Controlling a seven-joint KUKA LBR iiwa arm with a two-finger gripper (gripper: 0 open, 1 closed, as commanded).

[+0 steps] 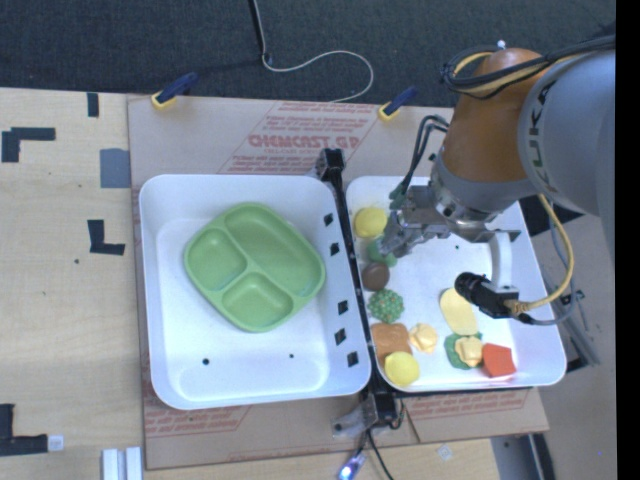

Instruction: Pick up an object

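Crowding is threatening you here: the pincer (392, 240) is hanging over toys packed along the right bin (535, 368)'s left wall, its opening impossible to tell, so descending risks nudging the lemon (369, 221) or brown ball (376, 276) away.

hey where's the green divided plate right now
The green divided plate lies in the left white bin, toward its middle, across the divider from the toy food in the right bin.
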